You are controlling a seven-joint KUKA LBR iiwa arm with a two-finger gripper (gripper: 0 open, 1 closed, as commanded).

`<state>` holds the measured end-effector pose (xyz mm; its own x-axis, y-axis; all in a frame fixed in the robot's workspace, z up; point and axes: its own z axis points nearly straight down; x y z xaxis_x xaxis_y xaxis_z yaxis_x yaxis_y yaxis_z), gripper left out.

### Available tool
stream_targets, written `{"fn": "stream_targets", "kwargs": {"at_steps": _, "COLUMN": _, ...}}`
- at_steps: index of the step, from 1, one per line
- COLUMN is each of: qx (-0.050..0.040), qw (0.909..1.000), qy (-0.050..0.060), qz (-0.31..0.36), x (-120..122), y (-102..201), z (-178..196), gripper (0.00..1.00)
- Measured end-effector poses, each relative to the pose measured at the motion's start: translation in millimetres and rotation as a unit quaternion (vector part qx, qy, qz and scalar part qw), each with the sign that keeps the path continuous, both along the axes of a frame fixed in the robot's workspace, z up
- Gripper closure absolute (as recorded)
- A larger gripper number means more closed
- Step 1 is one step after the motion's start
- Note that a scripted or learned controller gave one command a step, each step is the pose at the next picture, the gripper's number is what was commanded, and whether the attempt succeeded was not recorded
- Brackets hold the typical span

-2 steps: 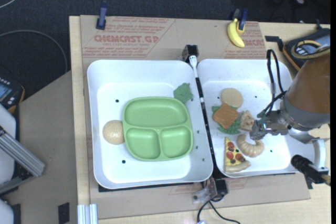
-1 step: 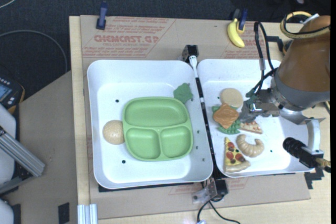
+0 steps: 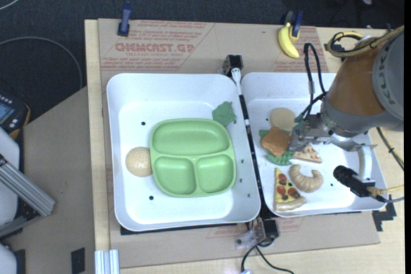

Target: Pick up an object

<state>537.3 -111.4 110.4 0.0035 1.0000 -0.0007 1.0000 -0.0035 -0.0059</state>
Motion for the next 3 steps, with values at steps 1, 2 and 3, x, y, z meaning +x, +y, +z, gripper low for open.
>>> {"fn": "stream_targets", "kwargs": {"at_steps": 1, "qx": 0.0015, "qw": 1.0000, "qy": 0.000, "qz": 0.001, "x": -50.4, "y": 18.4, "z": -27.2, "gripper": 1.00}}
{"fn": "stream_targets", "kwargs": {"at_steps": 2, "qx": 0.0020, "qw": 0.9999, "qy": -0.008, "qz": 0.007, "x": -56.4, "y": 104.6, "z": 80.1, "gripper": 1.00}}
{"fn": "stream_targets", "kwargs": {"at_steps": 3, "qx": -0.0010, "qw": 1.0000, "qy": -0.009, "qz": 0.001, "x": -56.8, "y": 58.3, "z": 180.1, "gripper": 1.00}}
